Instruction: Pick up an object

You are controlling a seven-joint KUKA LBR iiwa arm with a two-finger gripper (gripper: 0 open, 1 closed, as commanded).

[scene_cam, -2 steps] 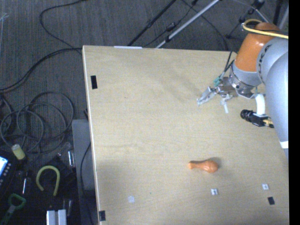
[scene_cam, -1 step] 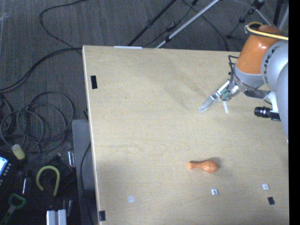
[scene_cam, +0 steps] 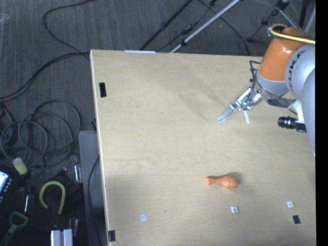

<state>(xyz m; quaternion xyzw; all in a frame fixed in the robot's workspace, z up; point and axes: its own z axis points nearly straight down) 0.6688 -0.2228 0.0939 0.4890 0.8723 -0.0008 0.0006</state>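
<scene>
A small orange, pear-shaped object [scene_cam: 224,181] lies on its side on the tan bench top [scene_cam: 164,137], toward the front and right of centre. My gripper [scene_cam: 234,118] hangs over the bench's right part, well behind the orange object and apart from it. Its two pale fingers are spread, one long finger [scene_cam: 225,116] pointing down-left, and nothing is between them. The grey arm with its orange band [scene_cam: 279,55] comes in from the right.
Small white and black markers [scene_cam: 234,209] dot the bench's front right, and a black tag [scene_cam: 102,89] sits near its left edge. Off the left edge lie floor cables [scene_cam: 41,132] and tools. Tripod legs [scene_cam: 215,14] stand behind the bench.
</scene>
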